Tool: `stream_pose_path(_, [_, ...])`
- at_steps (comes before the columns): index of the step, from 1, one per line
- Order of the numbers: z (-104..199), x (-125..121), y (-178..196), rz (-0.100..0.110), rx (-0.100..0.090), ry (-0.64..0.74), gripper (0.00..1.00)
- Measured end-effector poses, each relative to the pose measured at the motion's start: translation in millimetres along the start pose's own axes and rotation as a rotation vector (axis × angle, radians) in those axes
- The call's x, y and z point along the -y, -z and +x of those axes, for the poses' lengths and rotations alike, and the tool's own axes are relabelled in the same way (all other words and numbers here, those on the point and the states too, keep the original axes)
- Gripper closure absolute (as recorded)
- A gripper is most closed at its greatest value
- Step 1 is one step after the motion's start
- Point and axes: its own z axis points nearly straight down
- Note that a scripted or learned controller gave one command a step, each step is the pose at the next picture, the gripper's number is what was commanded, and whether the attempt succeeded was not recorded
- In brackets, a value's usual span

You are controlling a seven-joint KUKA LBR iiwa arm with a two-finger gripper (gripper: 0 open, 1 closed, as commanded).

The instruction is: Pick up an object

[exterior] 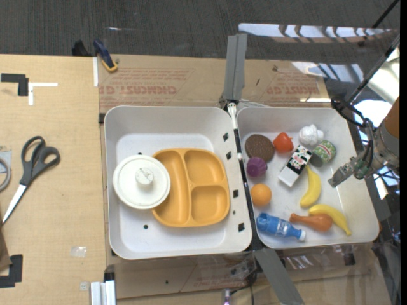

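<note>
1. Over the right bin's (356,189) outer edge the pincer (346,171) is seen, reaching in from the right; whether it is open or closed cannot be told. Nothing is seen between its tips.
2. Nearest to the pincer, just beside it toward the bin centre: a banana (310,186), lying flat, curved, plain yellow. Judged the most likely pick target on proximity alone.
3. Below the pincer: a second banana (334,216), touching a toy drumstick (313,221); a blue bottle (280,227) lies further off along the near wall.
4. Above and inward of the pincer: a green can (324,152) and a white crumpled item (310,134); a small black-and-white carton (295,166) lies next to the first banana.
5. Farthest from the pincer within that bin: orange ball (261,194), purple ball (256,166), brown disc (259,145), red item (283,142).
6. Items are loosely scattered, mostly apart, presumably so single grasps are possible.
7. Well beyond, in the left bin (121,234): yellow divided tray (194,189), white lid (142,180) overlapping it. Scissors (28,170) lie on the worktop (51,234).
</note>
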Motion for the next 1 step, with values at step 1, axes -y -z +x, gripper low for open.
stream_pose_path(1, [46.0,-2.3,-114.6,-0.001,-0.001,-0.081,1.0])
